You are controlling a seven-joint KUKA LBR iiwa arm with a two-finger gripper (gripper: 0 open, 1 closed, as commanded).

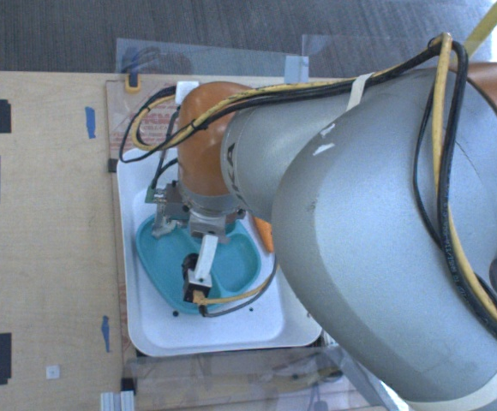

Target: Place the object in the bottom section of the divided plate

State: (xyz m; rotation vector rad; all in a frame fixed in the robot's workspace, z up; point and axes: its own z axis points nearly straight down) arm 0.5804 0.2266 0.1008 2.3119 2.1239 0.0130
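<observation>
The tool (195, 223) hangs over the teal divided plate (238, 271) in the white bin (223, 330) on the worktop (43, 229); whether it is spread or pressed together cannot be told. An orange object (264, 235) lies at the tool's 3 o'clock, just beside it at the plate's rim, partly hidden by the arm.

A teal divided plate (157, 260) is being shown lying flat, just left of and below the frame's centre, with its upper part being hidden. A small orange object (264, 234) is being glimpsed just beside its right rim, mostly covered.
</observation>
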